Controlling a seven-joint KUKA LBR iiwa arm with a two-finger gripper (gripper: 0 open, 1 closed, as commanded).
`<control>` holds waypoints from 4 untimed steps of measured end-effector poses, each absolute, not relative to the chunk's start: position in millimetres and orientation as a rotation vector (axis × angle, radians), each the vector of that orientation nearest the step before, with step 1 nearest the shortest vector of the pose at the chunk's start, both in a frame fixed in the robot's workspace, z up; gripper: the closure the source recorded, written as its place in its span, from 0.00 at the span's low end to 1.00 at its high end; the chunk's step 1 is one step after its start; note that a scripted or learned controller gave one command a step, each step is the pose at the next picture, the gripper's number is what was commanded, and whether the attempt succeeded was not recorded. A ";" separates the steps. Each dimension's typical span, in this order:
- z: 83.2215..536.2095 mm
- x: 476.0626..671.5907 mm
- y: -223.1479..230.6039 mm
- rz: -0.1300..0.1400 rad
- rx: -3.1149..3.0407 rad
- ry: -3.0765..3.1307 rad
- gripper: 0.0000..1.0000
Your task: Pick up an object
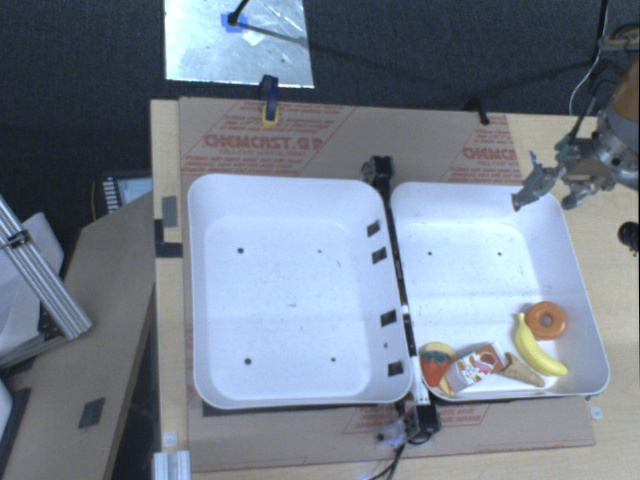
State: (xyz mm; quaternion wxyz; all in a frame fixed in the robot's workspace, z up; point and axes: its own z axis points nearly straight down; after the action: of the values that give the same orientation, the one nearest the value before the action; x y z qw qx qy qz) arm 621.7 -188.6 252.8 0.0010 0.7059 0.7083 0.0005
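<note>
My gripper (549, 190) hangs at the far right corner of the right bin (480, 258), open, with nothing between its two fingers. Along the right bin's near edge lie several small objects. An orange round piece (546, 319) sits at the right, with a yellow banana (535, 346) curving beside it. A red and white packet (473, 367) lies to the left of a brown cone-shaped piece (521, 372). A red and orange fruit (436, 360) rests in the near left corner. All of them are well below the gripper in the view and apart from it.
The left bin (290, 288) stands beside the right one, joined by a black divider with clips (390, 278). Both rest on a cardboard sheet (300, 138). A metal plate (238, 28) lies at the back, and aluminium framing (35, 278) stands at the left.
</note>
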 end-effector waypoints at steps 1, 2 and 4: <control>311.4 574.5 -113.5 0.010 2.207 2.231 0.00; 388.7 555.1 -78.3 0.013 2.206 2.226 0.00; 537.1 486.7 18.0 0.009 2.209 2.229 0.00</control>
State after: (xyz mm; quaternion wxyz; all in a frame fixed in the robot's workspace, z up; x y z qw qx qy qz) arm 486.7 18.0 537.1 0.0017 0.7038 0.7104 0.0029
